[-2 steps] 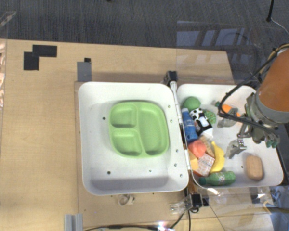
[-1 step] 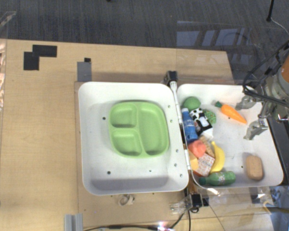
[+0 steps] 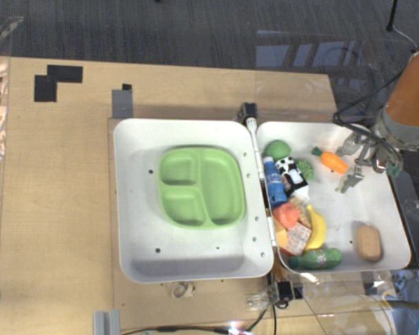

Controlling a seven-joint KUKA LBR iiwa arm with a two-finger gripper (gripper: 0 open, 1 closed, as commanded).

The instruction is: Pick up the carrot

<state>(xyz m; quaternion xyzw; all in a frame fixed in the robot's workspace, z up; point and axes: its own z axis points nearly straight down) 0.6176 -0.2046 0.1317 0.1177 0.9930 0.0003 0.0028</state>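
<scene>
The left bin [image 3: 126, 187] was occupied by a green divided plate [image 3: 199, 187]. The arm [image 3: 412, 100] was cut off at the right edge. In the right bin [image 3: 391, 208], the gripper [image 3: 354, 165] was seen spread open, nothing held. The carrot [image 3: 332, 161] lay just beside it, partly blurred.

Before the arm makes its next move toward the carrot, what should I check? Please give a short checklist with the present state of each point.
1. Carrot visible in right bin: ok.
2. Carrot unobstructed from above: ok.
3. Carrot apart from black-and-white toy: ok.
4. Gripper beside carrot, on its right: ok.
5. Carrot between the fingers: not ok, it lies outside them.
6. Gripper height above bin floor: cannot tell.
</scene>
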